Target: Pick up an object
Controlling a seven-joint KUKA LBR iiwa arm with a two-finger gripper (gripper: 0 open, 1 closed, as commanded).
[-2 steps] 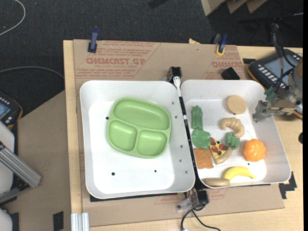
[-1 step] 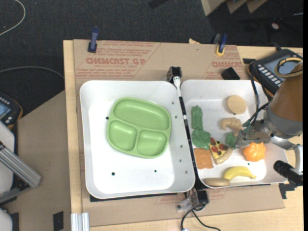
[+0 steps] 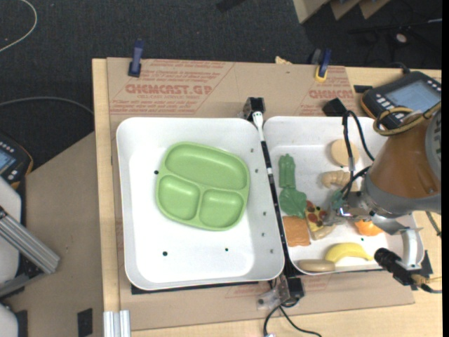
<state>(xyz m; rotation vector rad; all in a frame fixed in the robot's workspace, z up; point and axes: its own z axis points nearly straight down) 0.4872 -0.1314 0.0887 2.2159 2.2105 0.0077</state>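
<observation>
The grey arm with its orange band [image 3: 407, 167] reaches in from 3 o'clock and hangs low over the right-hand shallow white bin [image 3: 309, 133], its pincer [image 3: 335, 208] down among the toy food at the bin's middle; whether the pincer is wide, narrow or closed on anything cannot be told, since the wrist covers it. The candidates for picking all lie in this bin: one green leafy plastic vegetable [image 3: 289, 185] toward 9 o'clock, one orange-brown flat slab [image 3: 297, 232] at about 7 o'clock, one small speckled red-and-yellow piece [image 3: 315, 218] just beside the pincer, one yellow plastic banana [image 3: 348, 253] at 5 o'clock, one pale tan oval piece [image 3: 316, 265] at 6 o'clock, two beige rounded pieces [image 3: 339, 153] toward 12 o'clock, and one small orange item [image 3: 366, 225] partly under the arm. The left-hand white bin [image 3: 140, 209] holds one light-green three-compartment plastic plate [image 3: 203, 185]. Both bins stand on the cardboard-covered table [image 3: 175, 86] (two clips at its 12 o'clock edge). Risk, as judged: the pieces lie touching or near one another, so a closing pincer could nip two, or push one aside and come up with nothing; the small speckled piece looks thin and liable to slip.
</observation>
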